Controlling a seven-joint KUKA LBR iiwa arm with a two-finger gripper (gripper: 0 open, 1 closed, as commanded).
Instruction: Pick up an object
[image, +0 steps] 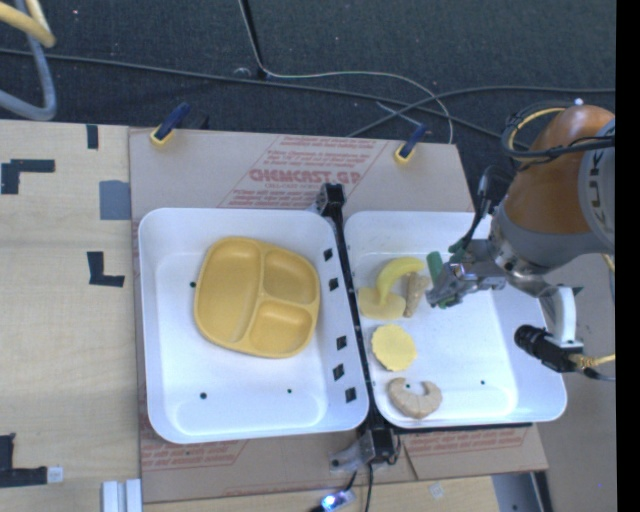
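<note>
Cardboard (300, 170) covers the desk (60, 300) beneath two shallow white bins set side by side. Nearest the camera in the right bin (500, 400) lies a tan curved pastry-like piece (414, 397), close to the front wall. Just behind it sits a round yellow disc (394, 347), flat on the bin floor. Further back, a yellow banana-shaped toy (392, 282) curls beside a small beige piece (412, 292) that touches it. The end effector (445, 290) hovers just right of these two, low over the bin; whether its fingers are spread or closed I cannot tell, and nothing is visibly between them. The left bin (160, 330) holds a yellow divided plate (256, 296) with three compartments. At the cardboard's far edge sit two yellow-and-blue clamps (170, 124).
</note>
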